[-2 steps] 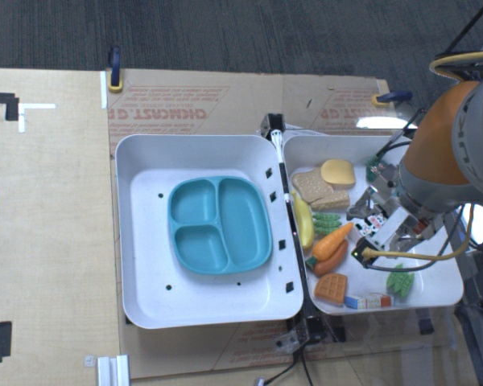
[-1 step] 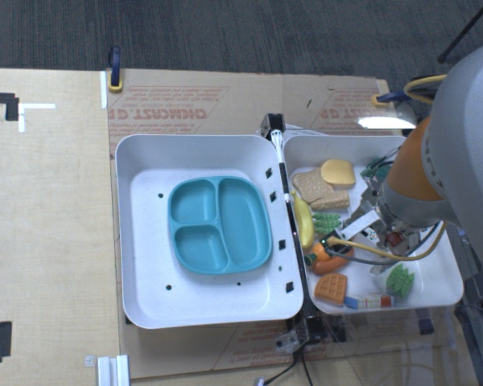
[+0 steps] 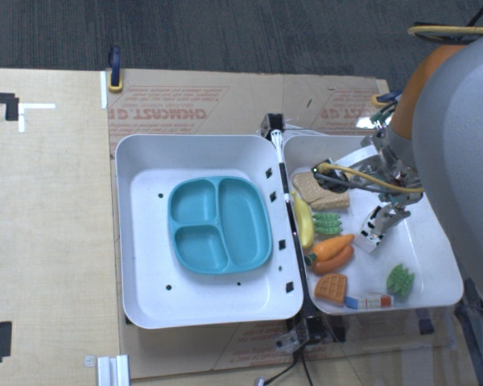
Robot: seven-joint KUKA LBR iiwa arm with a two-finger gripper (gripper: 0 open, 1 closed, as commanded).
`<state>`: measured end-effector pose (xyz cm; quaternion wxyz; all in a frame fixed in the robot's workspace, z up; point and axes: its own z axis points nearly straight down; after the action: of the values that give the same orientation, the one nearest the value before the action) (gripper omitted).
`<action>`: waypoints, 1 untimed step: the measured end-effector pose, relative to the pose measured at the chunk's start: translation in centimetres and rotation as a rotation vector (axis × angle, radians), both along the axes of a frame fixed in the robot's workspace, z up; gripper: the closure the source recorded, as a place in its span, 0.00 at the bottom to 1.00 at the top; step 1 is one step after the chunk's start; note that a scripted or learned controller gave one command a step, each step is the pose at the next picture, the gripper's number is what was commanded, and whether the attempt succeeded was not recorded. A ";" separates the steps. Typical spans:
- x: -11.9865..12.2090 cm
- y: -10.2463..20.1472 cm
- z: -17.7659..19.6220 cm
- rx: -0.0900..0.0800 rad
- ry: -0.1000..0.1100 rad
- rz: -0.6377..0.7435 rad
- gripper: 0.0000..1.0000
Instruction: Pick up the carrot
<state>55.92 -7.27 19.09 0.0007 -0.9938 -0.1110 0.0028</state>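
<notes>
The orange carrot (image 3: 335, 249) lies in the right bin (image 3: 435, 240), near its left wall, with its green top pointing left. My gripper (image 3: 384, 225) hangs just right of the carrot and slightly above it, apart from it. Its fingers (image 3: 372, 233) are open with nothing between them. The grey arm comes in from the right and hides the bin's far right part.
Around the carrot lie a yellow banana (image 3: 305, 222), green pea pods (image 3: 328, 224), a bread slice (image 3: 320, 191), a waffle (image 3: 332, 288), a green broccoli piece (image 3: 400, 280) and a small box (image 3: 370, 301). The left bin (image 3: 137, 240) holds a blue divided plate (image 3: 220, 224).
</notes>
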 end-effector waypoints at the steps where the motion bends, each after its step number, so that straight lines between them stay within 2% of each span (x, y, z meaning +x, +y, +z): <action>1: -5.8 2.8 0.0 0.002 0.001 0.067 0.00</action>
<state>50.14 -4.43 19.05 0.0016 -0.9896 -0.1440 0.0034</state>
